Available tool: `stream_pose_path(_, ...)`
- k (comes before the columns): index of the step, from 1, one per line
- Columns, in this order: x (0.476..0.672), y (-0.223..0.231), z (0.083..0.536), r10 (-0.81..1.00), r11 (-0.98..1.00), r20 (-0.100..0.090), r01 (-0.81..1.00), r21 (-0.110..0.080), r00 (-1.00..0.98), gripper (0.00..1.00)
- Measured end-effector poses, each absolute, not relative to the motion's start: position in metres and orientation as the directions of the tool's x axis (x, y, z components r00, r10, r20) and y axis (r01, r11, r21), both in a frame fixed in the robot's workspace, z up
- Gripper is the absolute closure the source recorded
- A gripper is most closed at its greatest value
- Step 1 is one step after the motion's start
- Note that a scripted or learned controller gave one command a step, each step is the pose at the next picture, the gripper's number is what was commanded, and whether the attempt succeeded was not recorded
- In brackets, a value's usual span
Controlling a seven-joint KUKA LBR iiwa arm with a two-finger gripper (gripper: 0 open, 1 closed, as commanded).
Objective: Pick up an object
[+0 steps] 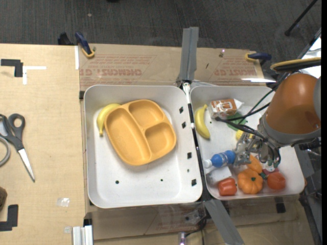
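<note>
Though low in the right bin [225,93], claw [255,154] state unreadable; bottle [220,160] just left, lying across; pumpkin [249,181] just below.

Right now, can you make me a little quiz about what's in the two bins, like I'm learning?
1. True or false: the yellow plate lies in the left bin.
2. Which lies nearest the gripper? A) scissors B) blue bottle C) plate
3. Fill in: the small pumpkin in the right bin is coloured ____.

Key: 1 true; 2 B; 3 orange.
</note>
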State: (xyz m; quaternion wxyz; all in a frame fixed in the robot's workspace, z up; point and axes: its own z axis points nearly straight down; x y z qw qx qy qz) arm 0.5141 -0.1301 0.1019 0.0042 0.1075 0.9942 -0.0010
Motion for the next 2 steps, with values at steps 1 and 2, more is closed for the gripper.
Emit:
stream_pose_path(1, 0.514, -0.13, 0.102, 0.214, 0.977, -0.008, 0.214, -0.001, -0.977, 0.0)
stream_pose_path(2, 0.574, -0.109, 0.092, 0.141, 0.99, -0.004, 0.141, 0.001, -0.99, 0.0)
